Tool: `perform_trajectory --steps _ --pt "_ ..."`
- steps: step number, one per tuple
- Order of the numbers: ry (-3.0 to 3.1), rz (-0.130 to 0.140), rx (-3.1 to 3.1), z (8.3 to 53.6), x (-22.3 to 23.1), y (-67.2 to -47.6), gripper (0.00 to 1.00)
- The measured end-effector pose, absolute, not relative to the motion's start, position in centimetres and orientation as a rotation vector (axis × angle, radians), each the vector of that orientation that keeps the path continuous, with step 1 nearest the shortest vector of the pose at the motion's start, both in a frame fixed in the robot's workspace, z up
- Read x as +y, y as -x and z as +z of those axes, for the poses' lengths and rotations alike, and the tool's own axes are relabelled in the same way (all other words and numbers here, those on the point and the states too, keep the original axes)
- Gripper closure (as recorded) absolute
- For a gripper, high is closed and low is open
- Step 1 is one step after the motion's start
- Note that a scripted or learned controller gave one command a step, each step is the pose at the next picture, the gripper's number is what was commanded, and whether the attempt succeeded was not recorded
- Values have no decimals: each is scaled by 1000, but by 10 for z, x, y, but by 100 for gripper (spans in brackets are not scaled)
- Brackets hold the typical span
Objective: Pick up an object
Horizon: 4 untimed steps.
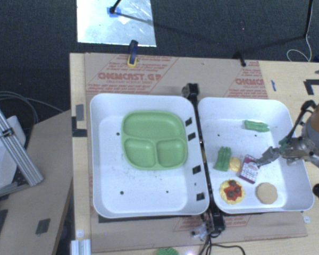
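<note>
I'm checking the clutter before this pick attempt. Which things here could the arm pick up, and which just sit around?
Pickable, in the right bin:
green piece
green bundle
yellow piece
purple packet, nearest the gripper
pizza toy
tan cookie

Lying about:
green divided plate in the left bin
foil sheet

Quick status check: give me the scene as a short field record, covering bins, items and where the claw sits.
left bin: shallow white bin holding a green three-compartment plastic plate
right bin: shallow white bin holding six small items
items: green pod-shaped toy; green ridged toy; small yellow piece; small maroon and white packet; round yellow and red toy pizza; round tan cookie
claw: claw over the right bin, beside the packet
held: nothing seen between fingers
</note>
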<state>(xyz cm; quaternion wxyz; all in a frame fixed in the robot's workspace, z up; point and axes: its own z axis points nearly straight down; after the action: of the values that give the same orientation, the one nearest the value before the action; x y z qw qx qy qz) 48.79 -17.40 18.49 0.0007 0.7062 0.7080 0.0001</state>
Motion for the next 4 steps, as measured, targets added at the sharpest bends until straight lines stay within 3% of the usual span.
perform_trajectory --steps 1,2,3,4 --pt "-2214 1 2230 80 -130 -486 0" --pt "-2208 8 2231 85 -79 -541 0" --pt "-2210 7 2223 95 -93 -605 0" --pt "-2218 8 2220 87 -111 -614 0"
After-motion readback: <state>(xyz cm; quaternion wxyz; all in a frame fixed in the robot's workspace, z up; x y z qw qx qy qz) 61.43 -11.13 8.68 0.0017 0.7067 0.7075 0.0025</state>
